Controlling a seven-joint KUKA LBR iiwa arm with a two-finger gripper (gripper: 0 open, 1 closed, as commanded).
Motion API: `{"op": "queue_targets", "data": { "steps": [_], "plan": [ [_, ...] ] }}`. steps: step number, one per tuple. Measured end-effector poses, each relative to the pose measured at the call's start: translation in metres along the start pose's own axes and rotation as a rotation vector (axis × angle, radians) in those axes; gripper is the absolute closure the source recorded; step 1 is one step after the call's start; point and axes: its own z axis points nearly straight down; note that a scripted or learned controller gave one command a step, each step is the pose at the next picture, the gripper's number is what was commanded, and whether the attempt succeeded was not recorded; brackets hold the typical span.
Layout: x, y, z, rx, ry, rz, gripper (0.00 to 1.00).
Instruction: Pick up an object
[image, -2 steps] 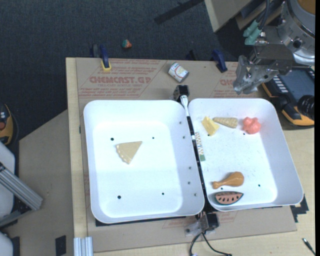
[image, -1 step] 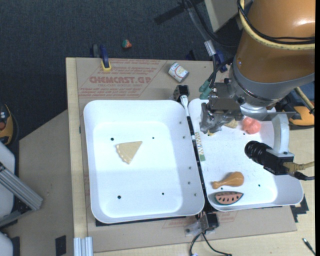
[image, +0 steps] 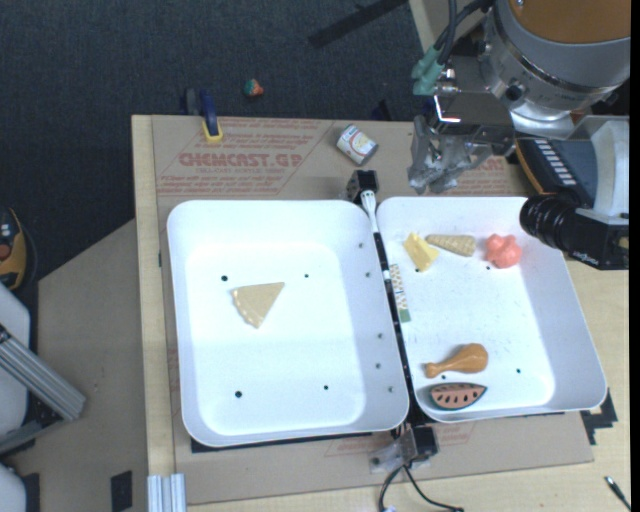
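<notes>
looking smooth, glossy white plastic: two bins at centre frame. looking matt brown cardboard: printed sheet beneath. seeming dull bare metal: gripper, upper right. appearing slightly shiny moulded plastic: drumstick and watermelon slice, lower right. looking rough dark carpet: floor, upper left.

Arm enters at one o'clock, orange band uppermost; gripper hangs downward at twelve to one o'clock.
</notes>
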Motion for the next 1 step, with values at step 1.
{"op": "queue_targets", "data": {
  "steps": [1],
  "plan": [
    [0.0331,0.0202,0.1105,0.028,-0.008,0.001,1.00]
  ]
}}
